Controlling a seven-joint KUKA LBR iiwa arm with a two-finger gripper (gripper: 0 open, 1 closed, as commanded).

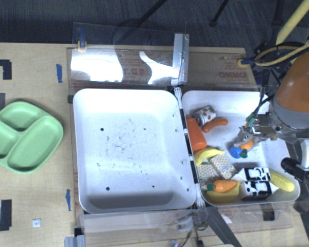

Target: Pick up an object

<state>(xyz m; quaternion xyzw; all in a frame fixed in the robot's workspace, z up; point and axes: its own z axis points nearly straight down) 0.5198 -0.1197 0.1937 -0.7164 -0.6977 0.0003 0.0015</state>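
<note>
The right bin (278,99) holds several toys. Against its left wall lie an orange block (195,135), a banana (208,154) and a checkered cracker (221,163). An orange sausage-shaped toy (215,123) and a small can (203,113) sit near the back. Along the front are a carrot (221,186), a black-and-white block (257,181) and a yellow corn cob (281,180). My gripper (250,134) hangs low over the bin's middle right, directly above a small blue and orange toy (238,151) and very close to it.
The left bin (129,148) lies beside the right one, a thin wall between them. A green divided plate (23,136) rests on the bench at far left. A clear panel and a metal post (180,58) stand behind the bins.
</note>
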